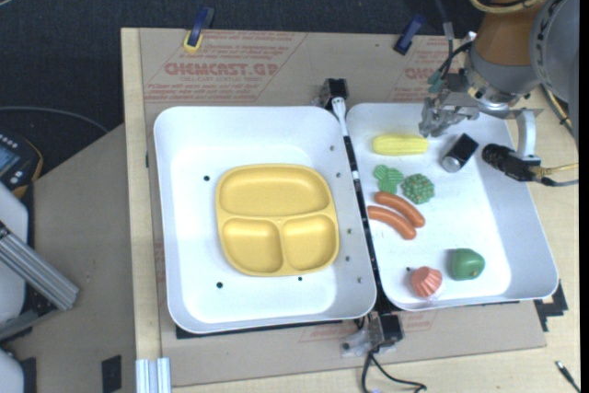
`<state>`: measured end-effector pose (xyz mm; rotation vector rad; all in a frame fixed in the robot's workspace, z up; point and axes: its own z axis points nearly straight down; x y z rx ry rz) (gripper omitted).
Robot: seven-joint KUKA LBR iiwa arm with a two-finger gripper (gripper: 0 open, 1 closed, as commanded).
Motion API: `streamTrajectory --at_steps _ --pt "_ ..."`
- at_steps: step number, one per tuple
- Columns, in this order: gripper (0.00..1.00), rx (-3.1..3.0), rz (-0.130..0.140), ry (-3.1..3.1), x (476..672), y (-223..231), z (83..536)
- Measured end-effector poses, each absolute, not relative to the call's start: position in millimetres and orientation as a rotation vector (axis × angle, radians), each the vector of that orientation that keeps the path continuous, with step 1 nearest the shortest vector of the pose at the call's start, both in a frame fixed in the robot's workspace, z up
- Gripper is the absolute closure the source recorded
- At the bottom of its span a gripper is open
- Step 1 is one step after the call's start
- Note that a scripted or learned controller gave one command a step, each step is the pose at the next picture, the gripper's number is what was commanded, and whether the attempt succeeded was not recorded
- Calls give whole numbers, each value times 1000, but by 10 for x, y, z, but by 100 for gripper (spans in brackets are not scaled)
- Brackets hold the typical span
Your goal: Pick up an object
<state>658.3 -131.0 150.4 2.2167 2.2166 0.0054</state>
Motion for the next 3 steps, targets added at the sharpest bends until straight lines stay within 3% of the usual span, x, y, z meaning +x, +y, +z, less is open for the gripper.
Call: streamTrajectory --at_steps 1,2,3 --pt "100 2216 6 2218 6536 -1274 2123" --pt "100 2217 4 2219 6547 -1274 2265" --pt "100 2221 -1 2227 6118 -951 2365"
